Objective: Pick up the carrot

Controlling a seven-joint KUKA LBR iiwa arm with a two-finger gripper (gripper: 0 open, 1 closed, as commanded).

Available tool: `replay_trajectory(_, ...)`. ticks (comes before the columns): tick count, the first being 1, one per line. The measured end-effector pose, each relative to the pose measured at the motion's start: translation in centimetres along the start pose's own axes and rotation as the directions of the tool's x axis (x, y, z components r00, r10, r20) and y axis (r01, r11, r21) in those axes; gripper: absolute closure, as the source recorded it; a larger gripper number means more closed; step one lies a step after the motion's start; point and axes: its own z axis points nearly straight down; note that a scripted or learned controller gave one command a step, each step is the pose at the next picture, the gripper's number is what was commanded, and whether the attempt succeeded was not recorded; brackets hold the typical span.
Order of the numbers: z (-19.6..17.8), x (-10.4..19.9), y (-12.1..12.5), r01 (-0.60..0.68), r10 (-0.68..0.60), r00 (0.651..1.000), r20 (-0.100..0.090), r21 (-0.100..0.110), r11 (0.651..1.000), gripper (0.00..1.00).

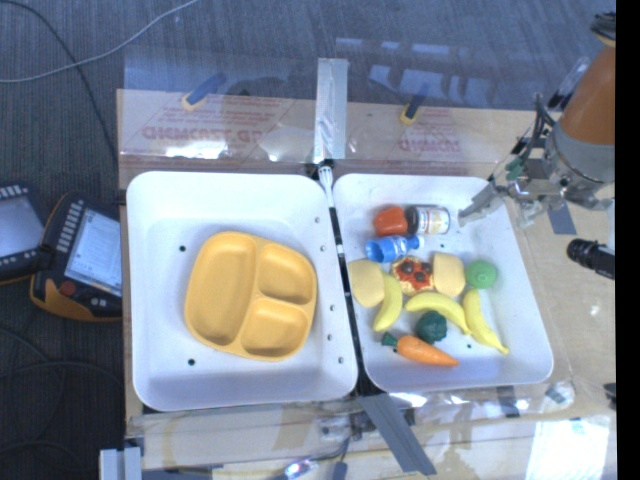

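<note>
Carrot (427,350) sits at the near edge of the right bin (530,353), beside the dark green piece (432,326). Looks like light, stiff, slick plastic, so grab mid-body. Pincer (478,206) hovers at the far right; can't tell if it's open.

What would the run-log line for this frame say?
phase: approach | gripper: over right bin's upper right, holding nothing | carrot: lying near front wall, untouched | yellow tray: in left bin

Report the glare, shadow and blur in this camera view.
Camera view: glare streaks the clear sheet behind the bins and the right bin front rim; the yellow tray casts a soft shadow; the carrot looks sharp enough, while the gripper is slightly blurred.
</note>
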Motion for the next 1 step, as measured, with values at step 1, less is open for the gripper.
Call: replay_trajectory(1,8.7,3.77,-4.89,0.057,-0.057,0.998,0.0,0.001,0.998,0.0)
